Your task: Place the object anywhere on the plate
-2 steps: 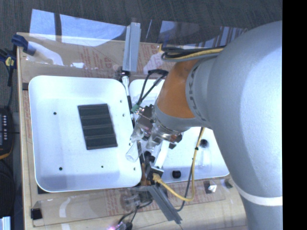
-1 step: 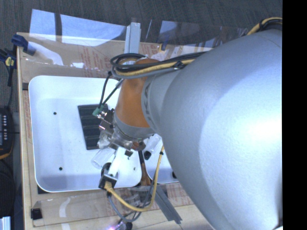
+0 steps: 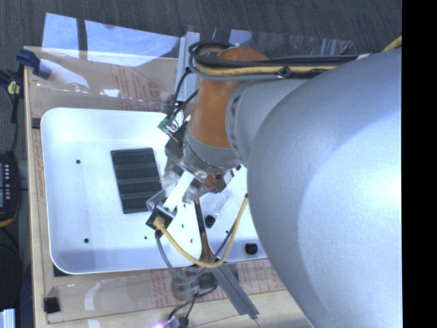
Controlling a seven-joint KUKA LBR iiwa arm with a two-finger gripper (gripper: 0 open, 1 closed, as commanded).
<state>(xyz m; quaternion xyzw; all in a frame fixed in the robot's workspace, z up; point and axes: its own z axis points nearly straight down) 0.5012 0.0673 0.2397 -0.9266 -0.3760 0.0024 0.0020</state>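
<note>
Camera view, looking down at a slant on the bench.

Showing a shallow white bin [image 3: 61, 183] on the left, bordered along its far and near rims by clear plastic sheeting [image 3: 109, 80].

Lying flat on the bin floor, left of centre: dark ribbed plate [image 3: 136, 180], rectangular, with its long side running away from the camera and skewed slightly against the bin walls. Presenting a bare upper face.

Reaching in from the right: grey arm [image 3: 328, 183], covering the right portion of the bench and the right side of the bin. Showing the orange band [image 3: 215, 108] above the wrist. Hanging over the bin floor just beside the right edge of the plate: gripper [image 3: 205, 182]. Not permitting a reading of contact or clearance between the two.

Blocking the line of sight to the gripper tips: wrist body and cabling. Not permitting any reading of the grip condition, whether released, clenched or grasping something.

Resting on the bin floor near the near right corner, close under the arm and well apart from the plate: small black piece [image 3: 251, 249].

Marking the bin floor at scattered positions: small dark dots [image 3: 78, 161].

Sitting outside the bin at the far left corner of the bench: blue clamp [image 3: 27, 59]. Standing at the left edge of the frame, beside the bench: black device [image 3: 5, 183].
</note>
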